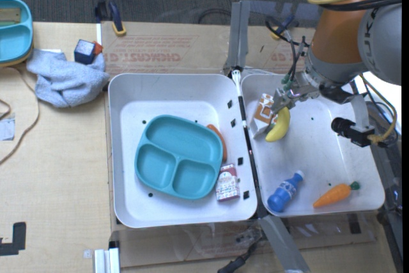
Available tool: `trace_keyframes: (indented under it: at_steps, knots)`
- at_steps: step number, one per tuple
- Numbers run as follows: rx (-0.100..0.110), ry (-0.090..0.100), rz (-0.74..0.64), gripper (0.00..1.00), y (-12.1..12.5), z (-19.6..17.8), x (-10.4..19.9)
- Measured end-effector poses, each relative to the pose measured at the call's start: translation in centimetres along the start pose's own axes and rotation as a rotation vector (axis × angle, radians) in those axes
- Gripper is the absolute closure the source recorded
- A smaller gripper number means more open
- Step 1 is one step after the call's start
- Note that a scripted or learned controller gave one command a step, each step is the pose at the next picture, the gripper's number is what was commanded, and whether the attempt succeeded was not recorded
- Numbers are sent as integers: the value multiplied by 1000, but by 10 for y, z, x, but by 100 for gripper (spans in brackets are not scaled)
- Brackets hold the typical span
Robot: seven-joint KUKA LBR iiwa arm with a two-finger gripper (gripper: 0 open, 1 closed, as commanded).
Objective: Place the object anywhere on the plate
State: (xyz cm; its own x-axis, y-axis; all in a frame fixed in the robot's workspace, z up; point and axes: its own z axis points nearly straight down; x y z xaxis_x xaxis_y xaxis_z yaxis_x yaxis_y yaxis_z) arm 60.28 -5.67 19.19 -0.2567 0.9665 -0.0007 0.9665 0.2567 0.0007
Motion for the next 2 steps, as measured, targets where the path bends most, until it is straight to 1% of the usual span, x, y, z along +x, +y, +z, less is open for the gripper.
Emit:
trace_keyframes:
  at_steps: [1,2]
  knots:
    - [2,0,3,100,49,0,81]
    - [2,-1,3,0,48,0,81]
